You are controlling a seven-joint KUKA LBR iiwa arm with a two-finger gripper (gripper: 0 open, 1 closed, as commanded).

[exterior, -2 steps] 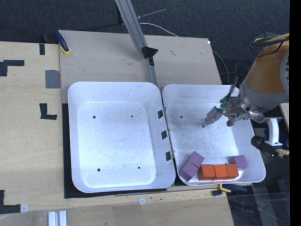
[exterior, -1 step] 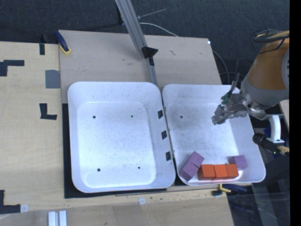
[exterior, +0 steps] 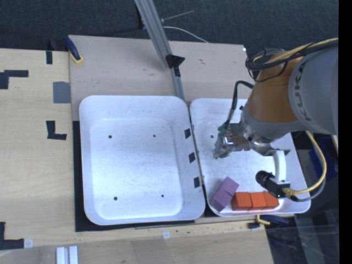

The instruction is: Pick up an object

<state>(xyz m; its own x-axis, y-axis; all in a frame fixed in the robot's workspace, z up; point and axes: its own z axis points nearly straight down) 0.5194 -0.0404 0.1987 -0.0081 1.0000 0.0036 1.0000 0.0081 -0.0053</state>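
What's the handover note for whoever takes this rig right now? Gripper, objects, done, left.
Gripper: over the right bin, in its middle part, nothing visible between its fingers. Whether it is open or shut cannot be told from this view.
Objects: purple block and orange block lie side by side at the near edge of the right bin, nearer the camera than the gripper and apart from it. The left bin sits alongside.
Done: nothing picked yet; both blocks rest on the bin floor.
Left: bring the gripper to one block, probably the purple one as it looks closer, close on it and lift.
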